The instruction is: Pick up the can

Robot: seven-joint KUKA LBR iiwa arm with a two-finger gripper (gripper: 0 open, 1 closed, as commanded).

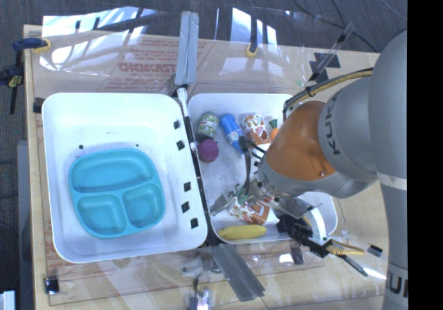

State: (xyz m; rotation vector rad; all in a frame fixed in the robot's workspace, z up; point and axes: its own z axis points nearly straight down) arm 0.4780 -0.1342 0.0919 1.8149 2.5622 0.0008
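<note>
Down in the right bin (208, 104), the gripper (243, 194) is reaching toward the floor near the front, and whether it is wide or narrow I cannot tell. The can (231, 130), blue and lying tilted, is sitting well apart from it toward the bin's back wall, between a green patterned ball (208, 124) and a printed packet (254, 129), with a purple ball (208, 150) just in front.
</note>
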